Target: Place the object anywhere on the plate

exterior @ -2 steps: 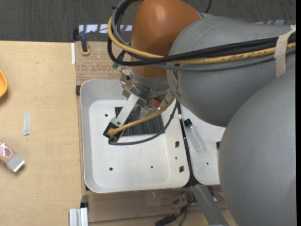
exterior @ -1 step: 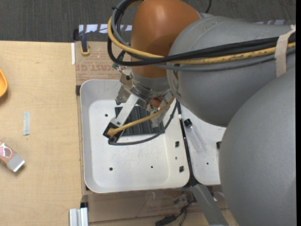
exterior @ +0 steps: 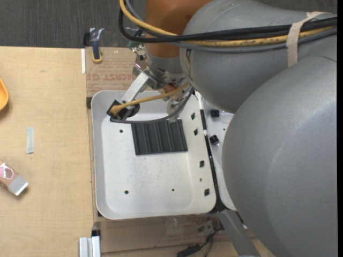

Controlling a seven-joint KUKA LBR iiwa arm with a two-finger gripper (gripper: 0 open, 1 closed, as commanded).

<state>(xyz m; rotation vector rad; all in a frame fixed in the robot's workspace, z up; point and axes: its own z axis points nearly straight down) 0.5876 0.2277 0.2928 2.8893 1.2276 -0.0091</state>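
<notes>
So the thing to move here, as far as I can judge, is the dark ribbed mat. It's lying flat on the floor of the left bin, in the far half, about midway between the side walls and clear of all of them. The arm comes in over the far right corner of that bin, and its jaws sit right at the mat's far right corner, touching it or just above it. I honestly can't tell which, and I can't tell if the jaws are apart or together either, since the wrist blocks the view

Handling-wise it looks thin and light, probably rubber or plastic. The ribs run from the far edge to the near edge, so there's some texture to bite on and I wouldn't expect it to be slippery. The catch is that it lies dead flat, so there's no side to get around from above. My guess is that a corner or the far edge is the place to pinch, or one raised rib. If it's soft it'll droop once it's lifted, so a grip nearer the middle of an edge should carry better. It doesn't look fragile

The right bin is mostly behind the arm
</notes>
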